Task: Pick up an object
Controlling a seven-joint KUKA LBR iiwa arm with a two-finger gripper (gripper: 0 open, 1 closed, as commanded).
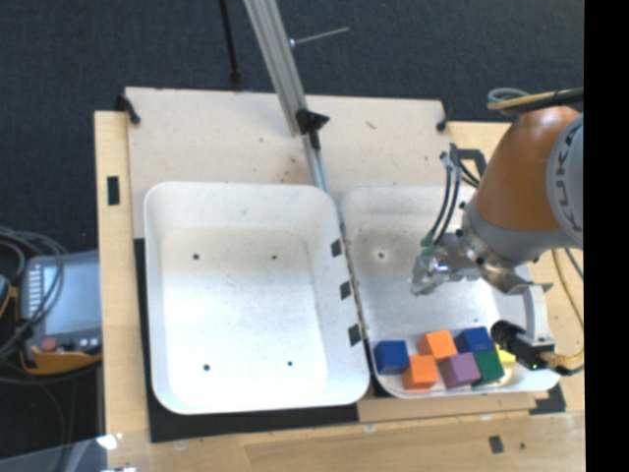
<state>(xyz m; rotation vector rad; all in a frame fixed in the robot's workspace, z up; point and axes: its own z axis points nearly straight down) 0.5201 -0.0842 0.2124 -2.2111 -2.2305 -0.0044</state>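
Note:
Several small blocks crowd the near edge of the right bin [388,219]: a blue block [391,355], two orange blocks [439,343] [422,371], a purple block [459,369], a green block [489,366], another blue block [475,339] and a bit of yellow [506,358]. My gripper [425,275] hangs over the middle of the right bin, above and behind the blocks, apart from them. Nothing shows between its fingers.
The left bin [246,293] lies beside the right one, split from it by a rim with black clips [346,290]. A slanted aluminium post [280,57] rises at the back. A grey device with cables [49,308] sits off the bench at the left.

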